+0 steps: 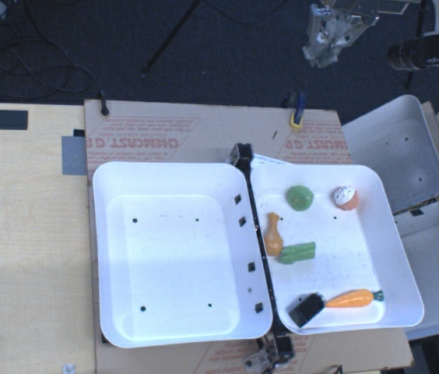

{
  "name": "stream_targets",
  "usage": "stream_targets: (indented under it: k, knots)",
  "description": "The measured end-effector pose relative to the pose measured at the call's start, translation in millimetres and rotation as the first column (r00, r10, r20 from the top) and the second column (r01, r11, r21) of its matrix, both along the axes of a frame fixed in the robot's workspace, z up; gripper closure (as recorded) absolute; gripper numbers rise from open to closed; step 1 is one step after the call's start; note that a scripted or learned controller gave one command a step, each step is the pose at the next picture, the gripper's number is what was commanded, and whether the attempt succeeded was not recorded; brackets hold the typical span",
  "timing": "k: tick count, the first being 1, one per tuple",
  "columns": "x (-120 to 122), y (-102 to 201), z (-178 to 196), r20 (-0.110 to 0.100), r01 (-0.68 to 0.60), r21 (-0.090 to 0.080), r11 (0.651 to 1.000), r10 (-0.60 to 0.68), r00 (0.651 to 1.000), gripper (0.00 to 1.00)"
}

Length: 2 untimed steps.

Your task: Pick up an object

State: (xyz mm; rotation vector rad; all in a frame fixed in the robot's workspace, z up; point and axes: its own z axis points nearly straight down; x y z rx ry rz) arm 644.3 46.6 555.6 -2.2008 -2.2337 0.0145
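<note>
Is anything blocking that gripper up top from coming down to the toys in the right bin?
Nothing visible does. The gripper hangs over the dark floor beyond the bench, and the green ball, carrot and other toys lie uncovered in the right bin.

surface (25,248): pale wood grain, dark patches at left | on it: printed cardboard sheet (173,135), clamped at far edge by a black clamp (103,104) and a blue-yellow clamp (298,112) | on the cardboard: left bin (110,179) and right bin (398,232), side by side, touching
</note>
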Motion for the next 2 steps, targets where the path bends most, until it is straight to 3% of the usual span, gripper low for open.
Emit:
stream_targets:
  k: [2]
  knots:
    - [0.4,3.4,18.2,-0.007,-0.014,-0.001,1.0,0.014,1.0,1.0]
